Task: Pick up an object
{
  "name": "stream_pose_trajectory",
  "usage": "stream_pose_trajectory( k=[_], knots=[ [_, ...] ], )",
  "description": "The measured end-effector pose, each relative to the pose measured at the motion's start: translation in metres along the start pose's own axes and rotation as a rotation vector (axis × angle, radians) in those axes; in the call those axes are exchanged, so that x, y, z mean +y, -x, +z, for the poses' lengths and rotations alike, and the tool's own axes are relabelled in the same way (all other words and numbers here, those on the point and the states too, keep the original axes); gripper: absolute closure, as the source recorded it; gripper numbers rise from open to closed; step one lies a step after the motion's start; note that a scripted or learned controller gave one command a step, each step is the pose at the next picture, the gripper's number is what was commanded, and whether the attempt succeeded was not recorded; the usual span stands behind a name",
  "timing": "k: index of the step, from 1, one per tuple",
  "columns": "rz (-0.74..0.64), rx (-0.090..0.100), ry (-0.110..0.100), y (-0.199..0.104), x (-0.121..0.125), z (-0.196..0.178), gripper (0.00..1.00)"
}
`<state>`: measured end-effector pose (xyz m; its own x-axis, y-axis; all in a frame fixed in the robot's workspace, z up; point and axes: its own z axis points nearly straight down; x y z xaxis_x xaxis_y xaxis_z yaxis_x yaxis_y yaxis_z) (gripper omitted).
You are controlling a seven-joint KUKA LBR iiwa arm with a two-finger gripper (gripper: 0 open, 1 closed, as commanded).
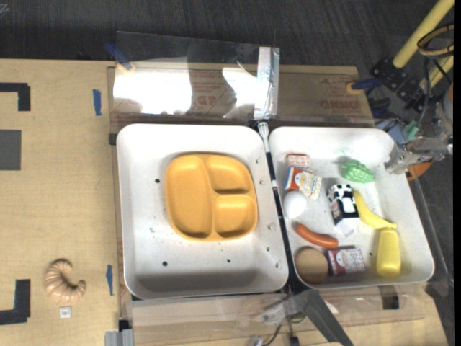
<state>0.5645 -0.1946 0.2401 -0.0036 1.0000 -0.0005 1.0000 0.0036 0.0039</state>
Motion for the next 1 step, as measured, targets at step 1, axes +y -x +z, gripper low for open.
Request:
stream_pose_trajectory(
  k=[1],
  knots=[
    [-0.002,-0.001,0.004,-0.0002,0.0012,-0.0106,1.00]
  ],
)
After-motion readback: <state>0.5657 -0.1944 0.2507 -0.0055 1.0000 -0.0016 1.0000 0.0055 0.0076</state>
